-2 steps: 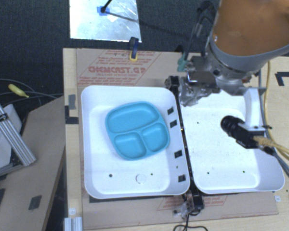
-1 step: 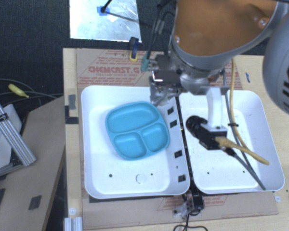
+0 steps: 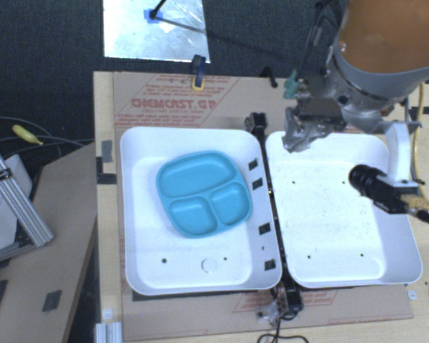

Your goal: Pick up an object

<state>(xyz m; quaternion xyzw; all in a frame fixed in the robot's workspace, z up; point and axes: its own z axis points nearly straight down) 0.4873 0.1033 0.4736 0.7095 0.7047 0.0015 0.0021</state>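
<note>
Blue divided plate (image 3: 203,203) in left bin (image 3: 139,263), gripper (image 3: 298,140) far off over right bin (image 3: 397,266).
Jaw state: cannot tell; grasp risks closing on nothing.

the blue divided plate (image 3: 202,202) in the left bin (image 3: 139,263) looks like smooth moulded plastic with a soft, satiny sheen. both bins look like thin white plastic, smooth and faintly glossy at the rims; the right bin (image 3: 329,263) has a floor peppered with fine dark specks. under them the tabletop (image 3: 222,102) is covered in matt brown cardboard with red print. upper left of the frame, a crinkled silvery sheet (image 3: 129,20) shines like foil. the arm's big housing (image 3: 393,20) at upper right is glossy orange-brown, and the claw (image 3: 300,138) beneath it looks like dull grey metal. lower left, ribbed aluminium rails (image 3: 14,199) gleam.
</note>
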